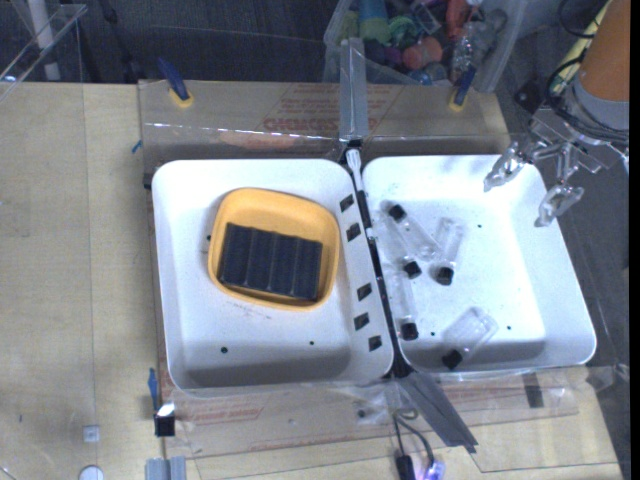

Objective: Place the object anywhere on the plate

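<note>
A yellow plate (226, 220) lies in the left white bin (190, 353). A dark, ribbed rectangular object (272, 261) rests flat on the plate, covering most of its middle. My gripper (528, 190) hangs over the far right corner of the right white bin (545, 303), well away from the plate. Its two fingers (501, 174) are spread apart, open, with nothing between them.
Several clear vials with black caps (438, 250) lie scattered in the right bin, one near its front edge (468, 330). A divider with black tabs (362, 258) runs between the bins. A clear tub of colourful toys (420, 18) stands behind the bins.
</note>
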`<state>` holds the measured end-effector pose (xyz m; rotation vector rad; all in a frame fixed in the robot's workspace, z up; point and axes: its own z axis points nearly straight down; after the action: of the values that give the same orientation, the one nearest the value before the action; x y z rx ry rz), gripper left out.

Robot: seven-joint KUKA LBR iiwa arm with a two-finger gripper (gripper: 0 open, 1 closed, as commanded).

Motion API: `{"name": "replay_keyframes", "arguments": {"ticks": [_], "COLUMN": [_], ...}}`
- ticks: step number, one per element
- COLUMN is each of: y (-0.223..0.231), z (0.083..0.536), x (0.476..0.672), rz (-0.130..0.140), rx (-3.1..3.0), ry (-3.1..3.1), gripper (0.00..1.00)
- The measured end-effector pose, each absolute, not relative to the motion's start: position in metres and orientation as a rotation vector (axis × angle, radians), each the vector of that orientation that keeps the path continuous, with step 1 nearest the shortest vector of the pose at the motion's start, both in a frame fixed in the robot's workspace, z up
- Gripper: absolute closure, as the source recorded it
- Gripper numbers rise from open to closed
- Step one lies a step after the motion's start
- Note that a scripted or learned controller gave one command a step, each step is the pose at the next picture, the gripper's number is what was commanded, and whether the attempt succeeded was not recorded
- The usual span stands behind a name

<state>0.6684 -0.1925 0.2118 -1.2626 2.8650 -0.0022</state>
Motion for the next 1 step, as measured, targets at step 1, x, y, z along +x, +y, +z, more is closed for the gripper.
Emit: {"name": "replay_keyframes", "arguments": {"ticks": [1], "y": [-0.1977], "z": [0.1865], "x": [0.6678], "rz": [0.004], "rx": [-1.731], "ry": [2.615], "gripper": [0.0]}}
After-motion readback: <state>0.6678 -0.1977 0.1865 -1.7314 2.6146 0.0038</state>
